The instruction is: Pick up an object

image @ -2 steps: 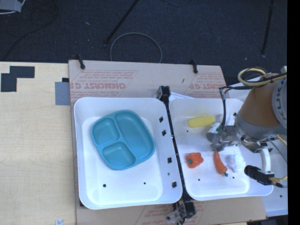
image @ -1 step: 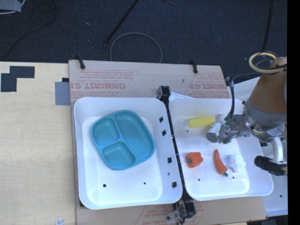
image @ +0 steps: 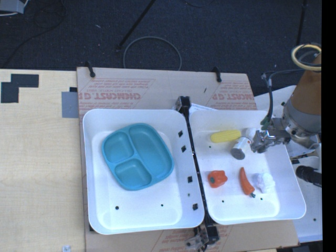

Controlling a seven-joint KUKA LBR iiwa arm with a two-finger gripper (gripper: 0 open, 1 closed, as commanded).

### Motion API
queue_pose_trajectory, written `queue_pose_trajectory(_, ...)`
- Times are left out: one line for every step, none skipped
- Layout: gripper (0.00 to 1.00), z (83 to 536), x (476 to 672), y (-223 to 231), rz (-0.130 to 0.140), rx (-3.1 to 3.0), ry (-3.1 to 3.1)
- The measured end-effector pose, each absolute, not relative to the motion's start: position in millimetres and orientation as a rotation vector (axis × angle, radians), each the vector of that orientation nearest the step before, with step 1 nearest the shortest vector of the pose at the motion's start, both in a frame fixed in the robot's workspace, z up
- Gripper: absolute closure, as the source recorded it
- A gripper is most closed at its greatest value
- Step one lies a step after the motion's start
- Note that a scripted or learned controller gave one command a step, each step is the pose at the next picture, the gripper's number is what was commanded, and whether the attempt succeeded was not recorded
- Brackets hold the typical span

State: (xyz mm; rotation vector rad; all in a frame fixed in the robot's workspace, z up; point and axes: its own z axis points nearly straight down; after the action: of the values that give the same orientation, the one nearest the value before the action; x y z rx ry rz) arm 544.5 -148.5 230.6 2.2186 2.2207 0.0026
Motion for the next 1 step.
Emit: queue_pose_trajectory(1.0, 235.1, 544.3, -149.7, -0.001, 2.221, 2.224)
